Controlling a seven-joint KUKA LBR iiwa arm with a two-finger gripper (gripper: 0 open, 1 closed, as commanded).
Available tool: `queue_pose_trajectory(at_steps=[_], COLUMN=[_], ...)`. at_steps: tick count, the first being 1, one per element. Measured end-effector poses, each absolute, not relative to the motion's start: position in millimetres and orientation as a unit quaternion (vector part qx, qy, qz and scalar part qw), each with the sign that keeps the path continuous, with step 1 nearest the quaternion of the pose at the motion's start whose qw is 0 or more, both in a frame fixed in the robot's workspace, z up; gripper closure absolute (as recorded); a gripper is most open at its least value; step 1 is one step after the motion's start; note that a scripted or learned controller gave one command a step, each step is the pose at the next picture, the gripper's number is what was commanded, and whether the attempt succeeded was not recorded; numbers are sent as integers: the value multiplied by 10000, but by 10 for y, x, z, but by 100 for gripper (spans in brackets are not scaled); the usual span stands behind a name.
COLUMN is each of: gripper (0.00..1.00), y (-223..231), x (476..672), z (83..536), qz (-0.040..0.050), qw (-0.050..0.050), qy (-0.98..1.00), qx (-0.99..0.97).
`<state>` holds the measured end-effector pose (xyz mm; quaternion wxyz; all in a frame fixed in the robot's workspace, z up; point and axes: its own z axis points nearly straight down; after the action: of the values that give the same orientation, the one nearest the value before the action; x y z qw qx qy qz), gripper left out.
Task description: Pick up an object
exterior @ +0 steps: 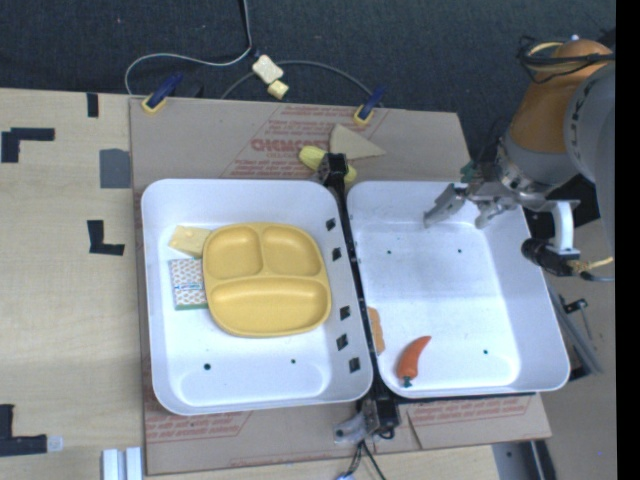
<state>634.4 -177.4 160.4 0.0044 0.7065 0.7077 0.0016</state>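
A small orange-red pepper-shaped object (412, 355) lies near the front of the right bin (450, 278). My gripper (465, 211) hangs over the far right part of that bin, well apart from the pepper, its two fingers spread open with nothing between them. A thin orange piece (375, 330) rests against the right bin's left wall. In the left bin (180, 368) sits a yellow divided plate (266, 278), with a pale yellow wedge (187, 238) and a patterned sponge-like block (186, 283) beside its left edge.
A black divider with clips (345, 288) runs between the bins. Cardboard (290, 133) lies under them, with a yellow object (314, 155) and a cardboard flap (355, 143) behind the bins. Cables and a white connector (266, 68) lie at the back.
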Motion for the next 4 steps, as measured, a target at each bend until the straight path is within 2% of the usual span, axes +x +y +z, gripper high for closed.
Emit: queue_pose_trajectory(at_steps=[1, 2, 3, 4], gripper=[0, 0, 100, 100], y=[-1119, -1372, -1374, -1808], x=[5955, 4819, 4854, 4855], z=[1069, 861, 972, 2132], qz=[-20, 5, 5, 18], qw=[-37, 15, 40, 59], qy=[7084, 7055, 7060, 7063], qx=[7058, 7087, 7082, 7079])
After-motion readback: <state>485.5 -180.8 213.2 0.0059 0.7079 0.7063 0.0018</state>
